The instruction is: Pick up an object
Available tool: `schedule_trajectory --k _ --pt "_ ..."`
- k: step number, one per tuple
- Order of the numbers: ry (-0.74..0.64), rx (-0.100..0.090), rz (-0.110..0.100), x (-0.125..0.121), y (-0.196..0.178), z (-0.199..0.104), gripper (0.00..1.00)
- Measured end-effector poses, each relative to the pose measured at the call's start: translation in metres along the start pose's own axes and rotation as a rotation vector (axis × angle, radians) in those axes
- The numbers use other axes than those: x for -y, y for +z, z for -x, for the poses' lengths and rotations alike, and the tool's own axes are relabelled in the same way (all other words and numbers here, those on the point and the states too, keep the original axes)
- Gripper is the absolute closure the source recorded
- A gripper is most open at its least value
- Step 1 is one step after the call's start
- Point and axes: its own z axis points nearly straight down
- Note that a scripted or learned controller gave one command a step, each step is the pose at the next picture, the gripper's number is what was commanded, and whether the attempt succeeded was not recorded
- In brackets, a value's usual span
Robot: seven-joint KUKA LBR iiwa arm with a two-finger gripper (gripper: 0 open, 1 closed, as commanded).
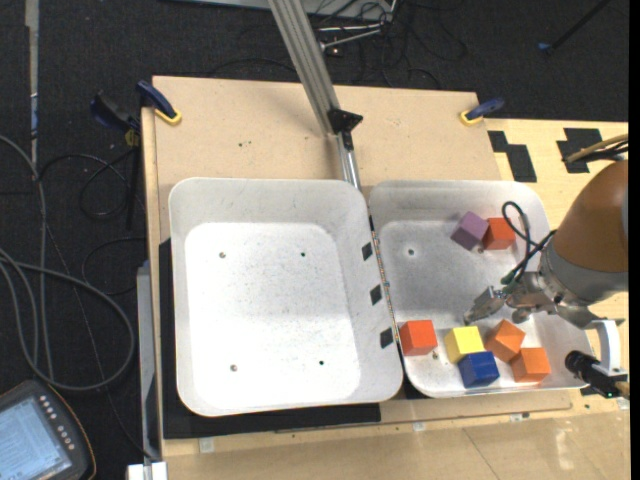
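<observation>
Orange block point(507, 339) | beside pincer point(490, 306) | no readable writing

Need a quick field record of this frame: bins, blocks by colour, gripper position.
left bin: white, no blocks in it
right bin: white, holds all the blocks
purple block: far side, touching an orange block
near cluster: orange cube, yellow block, blue block, two more orange blocks
gripper: low over the right bin, just above the near cluster
held: nothing visibly between the fingers
</observation>
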Motion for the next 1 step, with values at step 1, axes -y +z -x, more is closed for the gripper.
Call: schedule_trajectory --k 1 --pt "0.0 0.003 0.007 -0.0016 -0.0135 0.0008 1.0"
